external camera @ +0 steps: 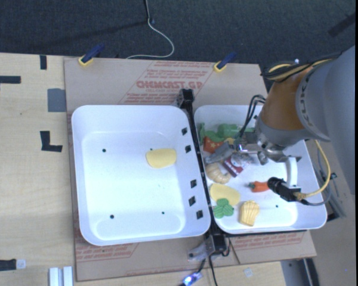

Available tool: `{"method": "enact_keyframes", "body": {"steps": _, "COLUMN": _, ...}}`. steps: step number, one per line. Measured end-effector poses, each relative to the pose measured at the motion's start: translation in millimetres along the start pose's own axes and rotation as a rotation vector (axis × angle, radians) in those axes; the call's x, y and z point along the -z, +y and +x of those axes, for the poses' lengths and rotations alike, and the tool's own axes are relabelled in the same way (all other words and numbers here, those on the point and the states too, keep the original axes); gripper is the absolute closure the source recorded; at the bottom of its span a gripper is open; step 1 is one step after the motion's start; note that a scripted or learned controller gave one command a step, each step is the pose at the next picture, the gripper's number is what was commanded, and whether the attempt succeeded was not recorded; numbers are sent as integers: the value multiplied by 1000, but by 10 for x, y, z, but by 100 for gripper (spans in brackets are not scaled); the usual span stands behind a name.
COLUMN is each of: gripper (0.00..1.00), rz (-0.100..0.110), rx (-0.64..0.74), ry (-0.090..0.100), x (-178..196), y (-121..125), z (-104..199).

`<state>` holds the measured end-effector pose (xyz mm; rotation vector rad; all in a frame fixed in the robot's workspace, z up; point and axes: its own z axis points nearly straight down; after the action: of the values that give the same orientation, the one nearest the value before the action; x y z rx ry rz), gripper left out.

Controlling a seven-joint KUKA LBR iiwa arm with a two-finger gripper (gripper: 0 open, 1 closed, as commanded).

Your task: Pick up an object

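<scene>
claw [230,157] sits low in the right bin [304,222], at its left half, just beside the divider between the two bins; arm comes in from the right over that bin

can't tell if it's released or clenched, the wrist body and clutter hide the tips, and nothing is clearly seen gripped

candidates crowd right at the claw: tan bread-like piece [216,173] touching or just below it, red piece [212,143] just up-left, green pieces [227,130] above. Further toward the near edge: yellow flat piece [225,193], green clover-shaped piece [222,208], yellow corn-like piece [249,213]. Orange carrot-like piece [259,186] lies to the right, near the black cable fitting, long axis roughly left-right

key relation: nearest thing, the tan piece, lies just below-left of the claw, hard against the bin wall side, so little room for a finger on that side

lone yellow oval [161,157] in the left bin [95,130] lies well apart, across the divider, long axis left-right, clear all round. Easier target in my view, but needs a traverse left
</scene>
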<state>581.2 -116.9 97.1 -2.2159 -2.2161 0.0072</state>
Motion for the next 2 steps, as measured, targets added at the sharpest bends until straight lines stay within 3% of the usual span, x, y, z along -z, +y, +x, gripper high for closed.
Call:
{"method": "enact_keyframes", "body": {"steps": 1, "gripper": 100, "rz": -5, "rx": 1, "ry": -2, "x": 110, "y": 22, "z": -4}}
{"method": "enact_keyframes", "body": {"steps": 2, "gripper": 100, "rz": -19, "rx": 6, "ry": -2, "x": 925, "y": 546, "z": 398}}
